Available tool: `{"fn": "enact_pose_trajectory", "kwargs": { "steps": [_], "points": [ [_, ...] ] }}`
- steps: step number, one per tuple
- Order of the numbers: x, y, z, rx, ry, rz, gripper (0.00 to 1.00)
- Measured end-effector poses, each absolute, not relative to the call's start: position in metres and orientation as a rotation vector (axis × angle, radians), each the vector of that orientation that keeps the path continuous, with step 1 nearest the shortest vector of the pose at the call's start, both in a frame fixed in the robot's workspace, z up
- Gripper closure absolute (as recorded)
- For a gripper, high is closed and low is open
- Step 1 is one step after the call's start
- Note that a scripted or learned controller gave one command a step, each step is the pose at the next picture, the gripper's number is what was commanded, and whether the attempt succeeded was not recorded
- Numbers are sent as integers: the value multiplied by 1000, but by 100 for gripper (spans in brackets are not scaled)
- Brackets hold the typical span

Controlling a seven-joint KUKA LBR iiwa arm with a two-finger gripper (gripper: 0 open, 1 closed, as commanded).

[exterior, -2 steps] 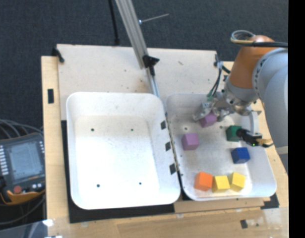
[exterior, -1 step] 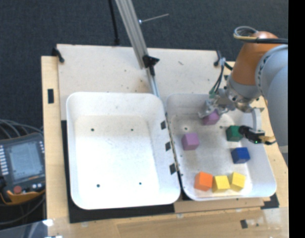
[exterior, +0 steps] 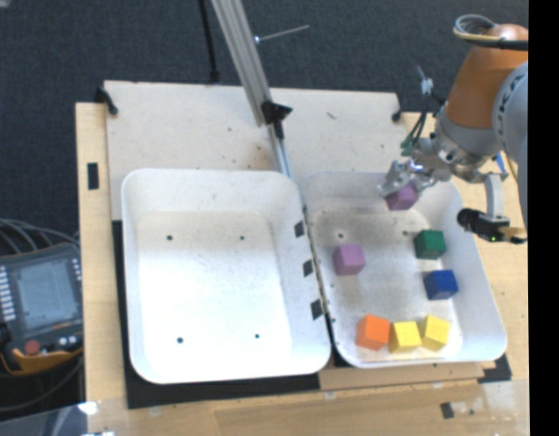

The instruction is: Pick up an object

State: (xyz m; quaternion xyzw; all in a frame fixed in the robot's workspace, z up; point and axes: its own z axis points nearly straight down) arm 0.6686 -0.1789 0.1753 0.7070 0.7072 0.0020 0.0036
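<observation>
My gripper (exterior: 402, 187) hangs over the far part of the right bin (exterior: 470, 343), reaching in from the right. A small purple block (exterior: 403, 196) sits between its fingers, lifted above the bin floor. On that floor lie a second purple block (exterior: 349, 258), a green block (exterior: 430, 243), a blue block (exterior: 440, 283), an orange block (exterior: 373, 331) and two yellow blocks (exterior: 406, 335) (exterior: 435, 331) along the near edge.
The left bin (exterior: 215, 275) lies beside the right one. A slanted metal rail (exterior: 247, 57) stands behind the bins, its foot near their shared edge. A teach pendant (exterior: 35, 302) rests off the bench at the left.
</observation>
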Motion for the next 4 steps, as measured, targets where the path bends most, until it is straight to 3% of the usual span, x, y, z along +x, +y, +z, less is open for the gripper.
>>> {"fn": "enact_pose_trajectory", "kwargs": {
  "steps": [1, 2, 4],
  "points": [
    [662, -185, 236, 2219, 2214, 5, 100],
    [663, -186, 263, 2217, 2220, 4, 100],
    [663, -80, 241, 2216, 2229, -2, 100]
  ]
}}
